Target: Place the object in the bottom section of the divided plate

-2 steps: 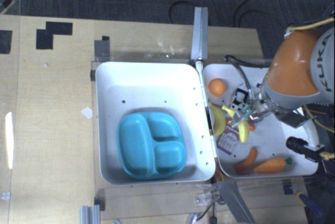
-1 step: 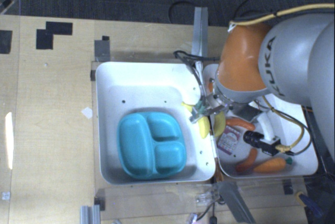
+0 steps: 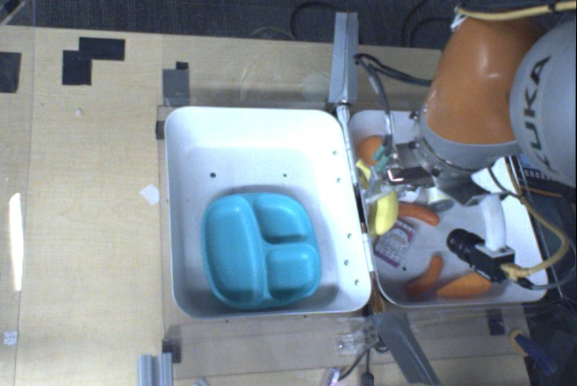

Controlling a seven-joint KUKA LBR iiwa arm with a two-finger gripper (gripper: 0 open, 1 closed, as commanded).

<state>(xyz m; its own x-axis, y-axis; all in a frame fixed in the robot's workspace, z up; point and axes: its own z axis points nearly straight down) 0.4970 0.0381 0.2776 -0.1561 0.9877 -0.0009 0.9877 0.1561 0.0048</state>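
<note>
Hanging over the right bin [image 3: 532, 289], the arm [image 3: 491, 87] is covering much of that bin's contents. Its gripper [image 3: 397, 177] is sitting low at the bin's left wall, among the clutter; whether it is gripping anything cannot be told. A yellow object [image 3: 385, 213] is lying just below the gripper, beside a red piece [image 3: 420, 214] and a small packet [image 3: 395, 242]. The blue divided plate [image 3: 261, 249] is resting in the left bin [image 3: 252, 136], toward its near side.
</note>
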